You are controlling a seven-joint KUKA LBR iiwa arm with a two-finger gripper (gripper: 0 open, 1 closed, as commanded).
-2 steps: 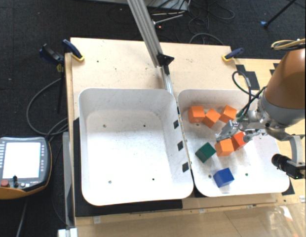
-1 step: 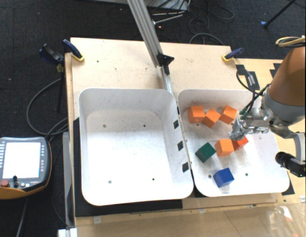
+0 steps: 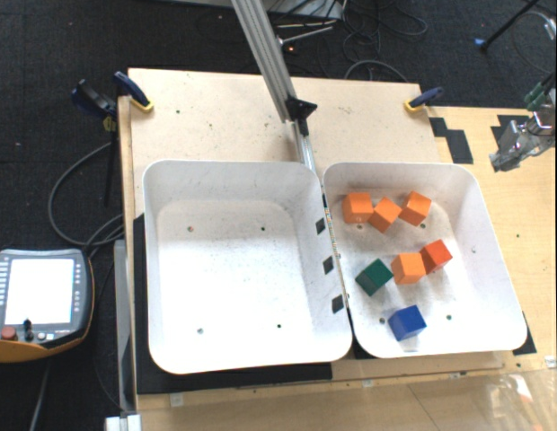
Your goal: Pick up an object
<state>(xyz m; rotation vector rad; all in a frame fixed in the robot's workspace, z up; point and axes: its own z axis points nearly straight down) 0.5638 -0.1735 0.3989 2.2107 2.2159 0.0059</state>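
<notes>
Meanwhile, seven small cubes lie in the right bin (image 3: 494, 241) while the gripper (image 3: 521, 142) hangs at the frame's right edge, outside the bin and well apart from all of them; how its jaws stand cannot be told from this angle. Any cube could serve as the pick. By count there are five orange cubes, one green cube (image 3: 375, 277) and one blue cube (image 3: 407, 321). Three orange ones crowd together near the bin's far wall (image 3: 384, 212), touching or nearly so; two more sit side by side at mid-bin (image 3: 420, 262), just beside the green. The blue cube stands alone near the front wall, with open floor around it, and looks the easiest target. All appear to be light, rigid blocks with flat, matte faces, unlikely to deform or break, and probably not slippery. A grip across two opposite flat sides, centred on the block, should hold best. The left bin (image 3: 171, 196) carries none of them.
</notes>
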